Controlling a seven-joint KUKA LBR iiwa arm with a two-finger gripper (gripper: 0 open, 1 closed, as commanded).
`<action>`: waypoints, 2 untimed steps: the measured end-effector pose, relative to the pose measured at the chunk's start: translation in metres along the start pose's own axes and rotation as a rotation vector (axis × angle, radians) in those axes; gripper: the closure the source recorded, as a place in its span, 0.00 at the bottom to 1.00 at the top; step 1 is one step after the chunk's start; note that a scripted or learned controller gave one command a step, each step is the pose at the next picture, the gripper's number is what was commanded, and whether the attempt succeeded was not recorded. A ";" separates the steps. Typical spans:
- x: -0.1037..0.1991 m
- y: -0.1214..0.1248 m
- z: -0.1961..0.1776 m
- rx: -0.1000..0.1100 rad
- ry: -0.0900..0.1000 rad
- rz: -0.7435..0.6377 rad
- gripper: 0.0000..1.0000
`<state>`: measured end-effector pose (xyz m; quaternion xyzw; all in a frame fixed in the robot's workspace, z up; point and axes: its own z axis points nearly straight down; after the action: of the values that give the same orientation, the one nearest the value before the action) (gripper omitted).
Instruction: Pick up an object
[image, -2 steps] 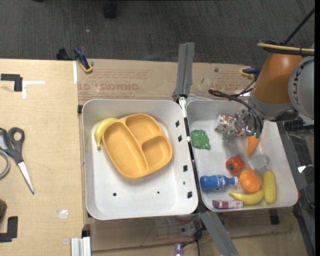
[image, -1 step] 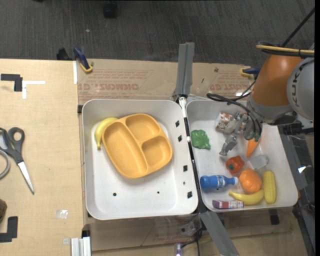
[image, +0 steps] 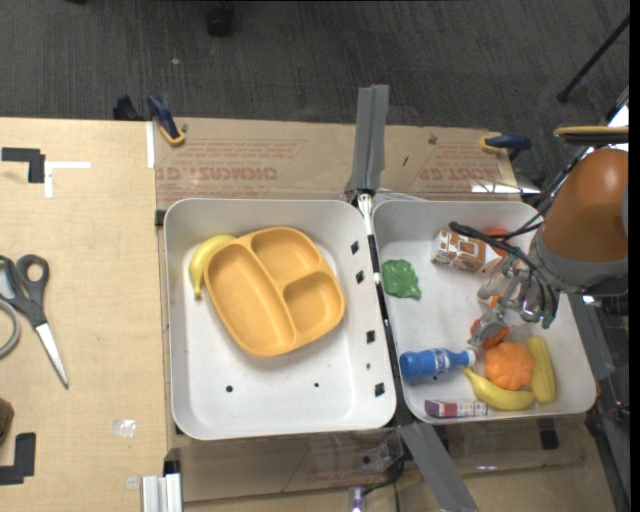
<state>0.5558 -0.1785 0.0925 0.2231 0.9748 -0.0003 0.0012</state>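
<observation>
You see the grey arm (image: 585, 215) reach in from 3 o'clock, its orange band over the right bin (image: 420, 395). The end effector (image: 497, 318) hangs low in that bin, toward its 4 o'clock part, just above an orange fruit (image: 509, 366). Cables and metal parts crowd the tip, so you cannot tell how it is set, and nothing is plainly seen in its grip.

Around it lie the things you might pick. A yellow banana (image: 497, 395) curves under the orange fruit at its 6 o'clock, touching it. A yellow corn cob (image: 542, 367) lies just beside the fruit at its 3 o'clock. A blue bottle (image: 435, 363) with a white cap lies on its side at the fruit's 9 o'clock. A small flat packet (image: 455, 408) sits near the bin's 6 o'clock rim. A green lump (image: 402, 279) rests at the bin's 10 o'clock part, and a brown and white carton (image: 462, 250) lies at its 12 o'clock, close to the arm.

The left bin (image: 200, 400) holds a yellow divided plate (image: 273, 290), with a second banana (image: 205, 258) tucked against its 10 o'clock edge. On the tabletop (image: 80, 250), at 9 o'clock of the bins, lie scissors (image: 35, 310).
</observation>
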 end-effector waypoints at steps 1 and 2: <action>-0.001 0.001 -0.010 0.000 -0.003 -0.003 1.00; 0.020 0.094 -0.100 -0.001 -0.001 0.015 1.00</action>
<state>0.5781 -0.0851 0.1923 0.2303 0.9731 0.0003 0.0017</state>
